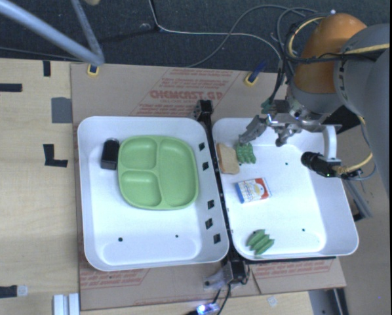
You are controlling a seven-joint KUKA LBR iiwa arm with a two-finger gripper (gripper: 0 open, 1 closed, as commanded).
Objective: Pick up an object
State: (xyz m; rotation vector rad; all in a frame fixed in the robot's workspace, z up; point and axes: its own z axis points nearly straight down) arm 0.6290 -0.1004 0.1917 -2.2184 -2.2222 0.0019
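My gripper [269, 132] hangs over the back of the right bin [314, 195], its two fingers spread apart with nothing between them. Just left of and below the left finger [250, 131] lies a small green ridged object [247, 153]. Beside that, against the bin's left wall, rests a tan bread-like piece [227, 158]. A small white card with red and blue print [252, 190] lies mid-bin. A green pea pod [261, 241] sits near the front edge.
The left bin [98, 228] holds a green divided plate [159, 172] and a small black block [109, 153] beside it. A black clip divider [212, 176] runs between the bins. Cables trail behind the arm at the back.
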